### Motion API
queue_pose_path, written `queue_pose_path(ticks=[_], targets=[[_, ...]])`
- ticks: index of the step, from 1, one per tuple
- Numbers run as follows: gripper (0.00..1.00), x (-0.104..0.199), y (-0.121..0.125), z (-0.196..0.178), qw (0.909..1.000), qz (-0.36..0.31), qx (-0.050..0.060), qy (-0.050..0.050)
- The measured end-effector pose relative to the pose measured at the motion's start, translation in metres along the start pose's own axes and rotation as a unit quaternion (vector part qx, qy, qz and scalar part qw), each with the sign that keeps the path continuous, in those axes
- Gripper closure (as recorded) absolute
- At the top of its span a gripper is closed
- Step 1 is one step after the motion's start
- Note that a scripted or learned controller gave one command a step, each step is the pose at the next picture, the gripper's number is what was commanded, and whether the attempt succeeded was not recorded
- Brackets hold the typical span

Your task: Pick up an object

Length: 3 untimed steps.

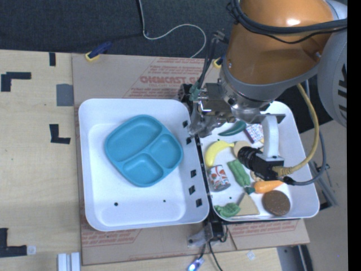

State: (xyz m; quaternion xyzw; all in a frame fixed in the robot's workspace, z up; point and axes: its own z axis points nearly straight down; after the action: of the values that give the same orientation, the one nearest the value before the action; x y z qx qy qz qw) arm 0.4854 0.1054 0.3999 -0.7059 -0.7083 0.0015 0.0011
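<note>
Though tool (198, 113) state unclear: two white bins (90, 151), one blue tray (143, 149), one banana (216, 149), one carrot (267, 186).

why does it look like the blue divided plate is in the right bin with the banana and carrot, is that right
Not quite. The blue divided plate lies in the left bin, alone on its floor. The banana and the carrot are in the right bin, as you said, among other small toy foods. The camera view shows the divider between the two bins with the plate clearly on its left side.
</note>
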Motion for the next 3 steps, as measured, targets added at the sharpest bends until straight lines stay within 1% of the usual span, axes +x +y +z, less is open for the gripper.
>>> queue_pose_path(ticks=[1, 2, 3], targets=[[1.00, 0.000, 0.000, -0.009, 1.0000, 0.000, 0.001, 0.000], [1.00, -0.072, -0.002, -0.041, 1.0000, 0.005, -0.003, -0.001], [1.00, -0.047, -0.002, -0.024, 1.0000, 0.000, 0.000, 0.000]])
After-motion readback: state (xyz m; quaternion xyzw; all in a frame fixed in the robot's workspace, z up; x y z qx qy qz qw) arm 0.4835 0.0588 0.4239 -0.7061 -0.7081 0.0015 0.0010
